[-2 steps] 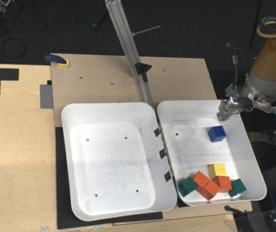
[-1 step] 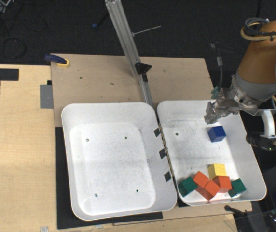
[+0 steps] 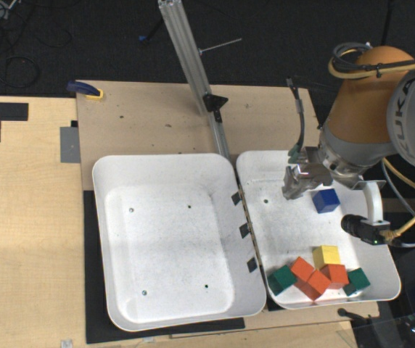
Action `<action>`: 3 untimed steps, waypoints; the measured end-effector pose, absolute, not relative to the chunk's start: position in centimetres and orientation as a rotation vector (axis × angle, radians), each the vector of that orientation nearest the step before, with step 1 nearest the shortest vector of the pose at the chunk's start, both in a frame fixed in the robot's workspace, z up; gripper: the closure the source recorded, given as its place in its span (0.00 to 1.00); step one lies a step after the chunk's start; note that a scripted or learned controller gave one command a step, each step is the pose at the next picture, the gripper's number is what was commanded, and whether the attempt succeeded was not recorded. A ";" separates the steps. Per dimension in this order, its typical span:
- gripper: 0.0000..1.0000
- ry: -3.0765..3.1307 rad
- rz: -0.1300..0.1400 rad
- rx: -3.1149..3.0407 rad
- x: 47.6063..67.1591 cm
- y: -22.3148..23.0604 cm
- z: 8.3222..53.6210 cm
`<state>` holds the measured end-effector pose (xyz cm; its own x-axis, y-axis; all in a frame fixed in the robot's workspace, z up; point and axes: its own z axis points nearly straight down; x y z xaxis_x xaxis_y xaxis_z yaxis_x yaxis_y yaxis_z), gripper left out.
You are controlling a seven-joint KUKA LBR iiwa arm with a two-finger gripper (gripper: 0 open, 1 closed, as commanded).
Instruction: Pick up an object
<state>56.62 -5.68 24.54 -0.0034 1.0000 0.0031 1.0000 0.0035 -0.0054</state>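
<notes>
Lettering on the arm's grey shell reads as part of "KUKA", we think. We see its metal gripper [image 3: 295, 182] low over the right bin [image 3: 280, 216], beside a blue cube [image 3: 326, 199]; we cannot tell its state. Matte blocks [image 3: 318, 274] cluster at the near corner.

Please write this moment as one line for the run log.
gripper: over right bin, nothing seen held | blue block: beside it, apart | other blocks: near corner

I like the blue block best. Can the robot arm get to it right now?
Probably yes. The blue block sits alone in the right bin, just beside the gripper, with nothing on it.
</notes>
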 end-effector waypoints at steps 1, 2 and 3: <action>1.00 -2.222 0.003 -2.214 55.5 -1.6 24.4; 1.00 -2.222 0.003 -2.213 54.8 4.1 23.2; 1.00 -2.222 0.005 -2.212 52.7 9.6 22.2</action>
